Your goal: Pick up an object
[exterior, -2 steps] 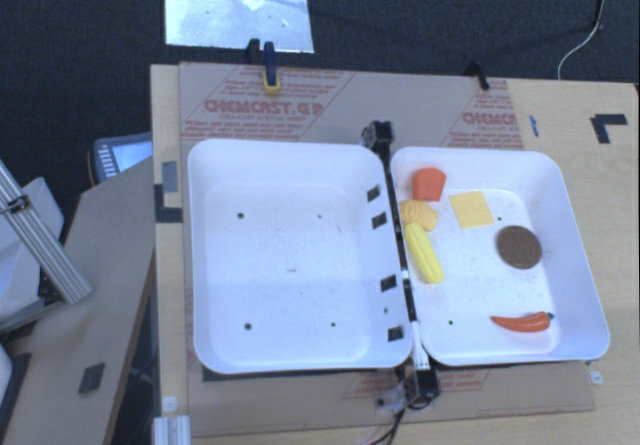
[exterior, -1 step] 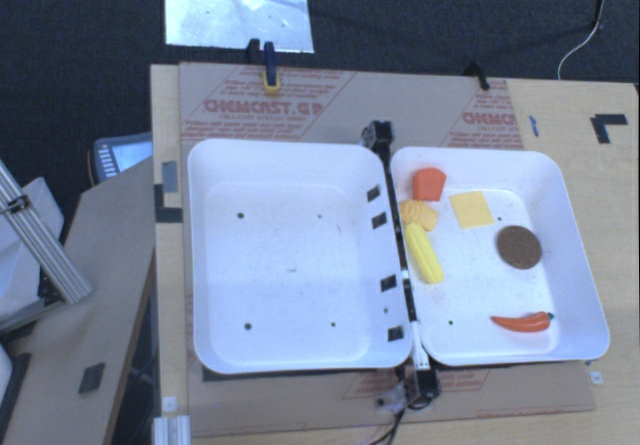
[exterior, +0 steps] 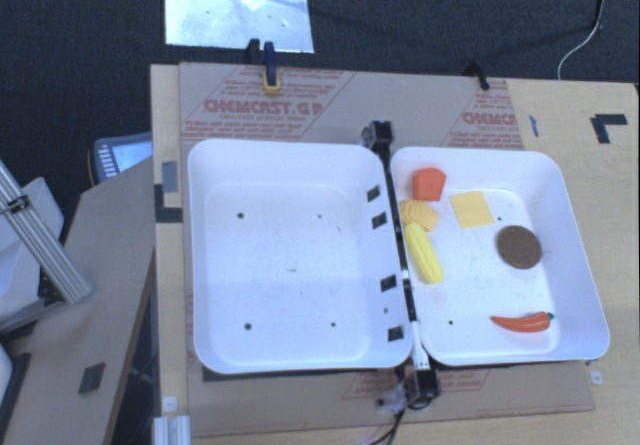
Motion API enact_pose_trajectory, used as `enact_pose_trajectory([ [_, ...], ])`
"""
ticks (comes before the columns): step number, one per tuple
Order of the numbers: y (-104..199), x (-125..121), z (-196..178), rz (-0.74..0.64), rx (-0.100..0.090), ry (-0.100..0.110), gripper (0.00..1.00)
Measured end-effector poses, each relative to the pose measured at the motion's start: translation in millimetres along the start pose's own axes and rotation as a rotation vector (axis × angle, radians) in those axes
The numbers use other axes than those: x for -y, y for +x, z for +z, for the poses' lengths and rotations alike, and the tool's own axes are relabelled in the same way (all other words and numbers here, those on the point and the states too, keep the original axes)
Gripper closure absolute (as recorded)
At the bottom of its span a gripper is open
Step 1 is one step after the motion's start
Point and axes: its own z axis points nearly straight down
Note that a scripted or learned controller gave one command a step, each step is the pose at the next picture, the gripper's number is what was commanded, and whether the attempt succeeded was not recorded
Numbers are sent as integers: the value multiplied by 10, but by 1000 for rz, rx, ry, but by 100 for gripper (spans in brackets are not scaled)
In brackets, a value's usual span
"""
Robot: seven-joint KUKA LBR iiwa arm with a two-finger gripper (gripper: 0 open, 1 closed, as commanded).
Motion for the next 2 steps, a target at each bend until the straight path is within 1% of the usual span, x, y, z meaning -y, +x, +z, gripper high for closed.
enact_pose_trajectory([
  [2, 5, -16, -227, -7, 4, -7, 100],
])
